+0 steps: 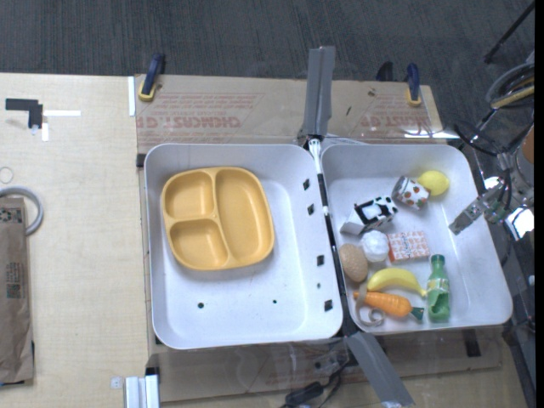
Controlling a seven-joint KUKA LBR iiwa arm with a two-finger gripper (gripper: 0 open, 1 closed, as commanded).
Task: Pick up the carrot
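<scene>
The orange carrot point(389, 303) with a green stem end lies near the front of the right bin point(476, 308), just below a banana point(396, 279) and left of a green bottle point(438, 289). My gripper point(469, 218) hangs over the right rim of that bin, well behind and to the right of the carrot, with nothing seen in it. The arm behind it is mostly cut off by the view's edge.
The right bin also holds a lemon point(434, 182), a red-spotted toy point(412, 194), a black-and-white toy point(374, 211), a white ball point(375, 245), a pink box point(409, 246), a brown potato point(354, 263). A yellow divided plate point(218, 218) sits in the left bin point(246, 317).
</scene>
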